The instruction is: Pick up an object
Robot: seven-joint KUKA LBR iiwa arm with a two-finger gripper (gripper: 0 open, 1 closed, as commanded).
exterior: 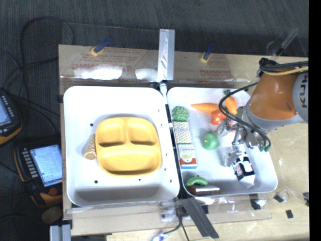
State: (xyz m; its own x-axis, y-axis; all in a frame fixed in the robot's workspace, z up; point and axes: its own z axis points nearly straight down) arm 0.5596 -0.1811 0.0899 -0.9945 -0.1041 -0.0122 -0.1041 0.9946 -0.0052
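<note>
Camera view shows your pincer (235, 154), grip state unreadable, low among clutter; the green ball (210, 141) just beside it could get knocked.

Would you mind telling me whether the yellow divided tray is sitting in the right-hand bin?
No, the yellow divided tray lies in the left bin, while the gripper works over the right bin.

Tray (128, 143) in left bin (75, 134) — carton (183, 143), ball (210, 141) in right bin (266, 179).
</note>
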